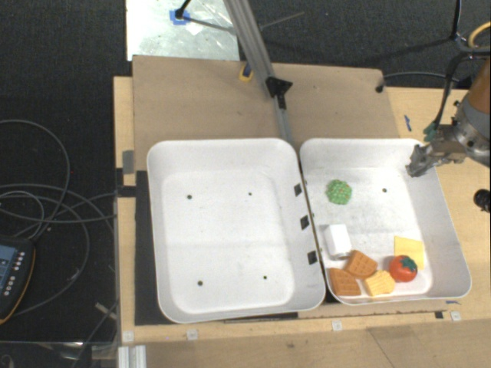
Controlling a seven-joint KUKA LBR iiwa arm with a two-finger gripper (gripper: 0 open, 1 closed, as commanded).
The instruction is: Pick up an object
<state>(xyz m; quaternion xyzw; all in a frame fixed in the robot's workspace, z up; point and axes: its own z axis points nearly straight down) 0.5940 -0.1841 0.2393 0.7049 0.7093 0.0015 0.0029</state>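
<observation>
looking down on your bench, you have the gripper at the upper right rim of the right bin; whether it is open or closed cannot be told from here, and nothing shows in its grasp. well apart from it, in the same bin, you have a green ball near the middle. along the near edge lie a white block, two brown waffles, a yellow cracker, a red tomato and a yellow wedge. the left bin adjoins it.
</observation>
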